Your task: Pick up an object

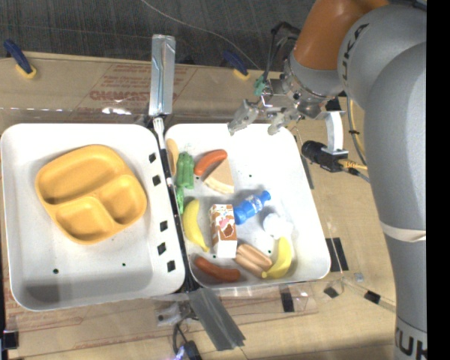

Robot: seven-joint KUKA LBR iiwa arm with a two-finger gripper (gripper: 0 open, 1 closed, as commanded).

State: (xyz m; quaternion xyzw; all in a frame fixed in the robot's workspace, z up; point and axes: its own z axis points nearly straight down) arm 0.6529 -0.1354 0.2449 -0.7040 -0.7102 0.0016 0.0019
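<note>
The right bin (304, 172) has bare floor along its back edge and right wall. Its front and left parts are crowded: green vegetable (185, 169), sausage (211, 161) and wedge (220, 177) near the back-left, then banana (194, 225), carton (223, 231), blue bottle (251, 207), bun (253, 259) and a second banana (283, 257) packed touching toward the front edge. The left bin (15, 223) is mostly taken by the yellow tray (90, 192), with open floor along its front edge. The gripper (259, 118) hangs over the right bin's back edge.

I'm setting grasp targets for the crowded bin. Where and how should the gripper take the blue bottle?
Probably grip the blue bottle across its body, near the middle, coming straight down. It lies on its side, slanting from the carton up toward its cap, so the fingers should close across its width. The carton crowds its lower end; the cap end looks freer.
</note>
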